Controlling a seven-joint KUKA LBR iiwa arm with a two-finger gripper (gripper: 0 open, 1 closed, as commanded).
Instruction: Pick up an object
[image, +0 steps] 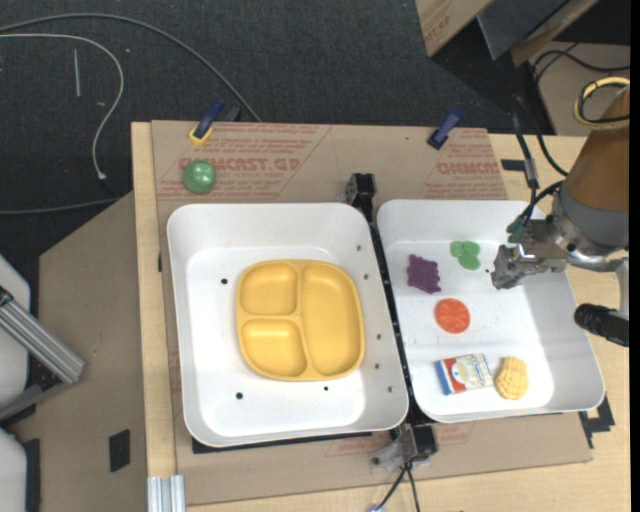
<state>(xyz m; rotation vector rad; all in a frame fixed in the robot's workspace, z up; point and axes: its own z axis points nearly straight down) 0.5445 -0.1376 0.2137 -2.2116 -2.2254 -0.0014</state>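
Observation:
The right bin holds several small toys: a green piece, a purple grape cluster, a red-orange round piece, a small white and blue carton and a yellow pineapple-like piece. My gripper hangs over the upper right part of this bin, just right of the green piece, its dark fingers pointing down. Nothing shows between the fingers.
The left bin holds a yellow divided plate. A green ball lies on the cardboard at the back left, outside the bins. Blue clamps hold the cardboard's far edge. Black clips sit between the bins.

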